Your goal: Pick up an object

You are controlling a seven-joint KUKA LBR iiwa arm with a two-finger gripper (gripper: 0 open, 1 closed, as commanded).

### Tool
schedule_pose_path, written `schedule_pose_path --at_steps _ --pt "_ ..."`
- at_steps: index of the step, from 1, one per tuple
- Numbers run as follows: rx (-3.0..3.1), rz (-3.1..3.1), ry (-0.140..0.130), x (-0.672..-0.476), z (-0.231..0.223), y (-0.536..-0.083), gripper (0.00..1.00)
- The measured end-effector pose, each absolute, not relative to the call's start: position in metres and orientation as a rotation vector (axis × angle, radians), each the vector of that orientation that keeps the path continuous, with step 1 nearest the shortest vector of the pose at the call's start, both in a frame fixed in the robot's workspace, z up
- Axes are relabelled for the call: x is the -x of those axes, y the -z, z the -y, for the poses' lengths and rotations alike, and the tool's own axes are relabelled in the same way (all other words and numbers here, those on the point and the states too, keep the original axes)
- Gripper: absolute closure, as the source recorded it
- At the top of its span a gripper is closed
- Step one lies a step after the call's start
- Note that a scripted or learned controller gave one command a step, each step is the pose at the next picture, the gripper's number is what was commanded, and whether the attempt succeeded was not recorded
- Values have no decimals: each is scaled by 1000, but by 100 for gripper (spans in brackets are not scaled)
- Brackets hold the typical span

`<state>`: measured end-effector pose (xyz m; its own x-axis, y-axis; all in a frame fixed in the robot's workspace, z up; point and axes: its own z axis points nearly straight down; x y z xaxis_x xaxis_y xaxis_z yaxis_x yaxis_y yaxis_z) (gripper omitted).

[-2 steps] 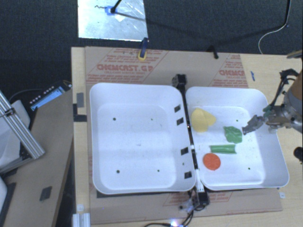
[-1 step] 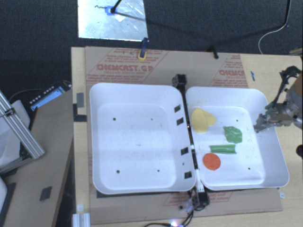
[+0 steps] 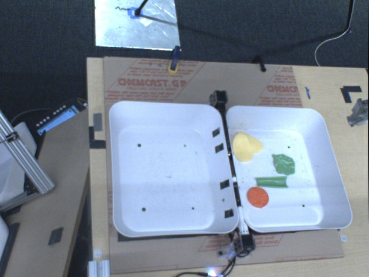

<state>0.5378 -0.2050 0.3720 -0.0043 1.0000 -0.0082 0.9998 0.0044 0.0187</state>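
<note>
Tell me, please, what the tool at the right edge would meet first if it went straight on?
Hard to say: the tool is a small grey blur, so its heading and height are unclear. If it points leftward, the right bin's near rim likely comes first, before the yellow piece.

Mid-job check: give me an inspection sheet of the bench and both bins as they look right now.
Surface: bench covered by printed cardboard, bearing the left bin and right bin side by side, joined by black clips.
Job's things: all in the right bin: yellow piece near its left wall, green lump, green stick lying flat, orange disc.
Clutter: yellow-and-blue clip at the cardboard's far edge.
End effector: nothing seen.
Cables: white cable on the floor at upper right; wires at the near edge between the bins.
Surroundings: dark carpet, shiny metal sheet beyond the bench, aluminium frame at left.
</note>
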Motion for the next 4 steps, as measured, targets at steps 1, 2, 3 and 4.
schedule_pose_path --at_steps 1,2,3,4 --pt "-2206 -2233 -7 -515 122 -393 100" --pt "-2203 -2214 -19 -488 130 -545 100" --pt "-2214 -2224 -3 -488 129 -535 0" --pt "-2205 -2226 -7 -489 129 -547 100"
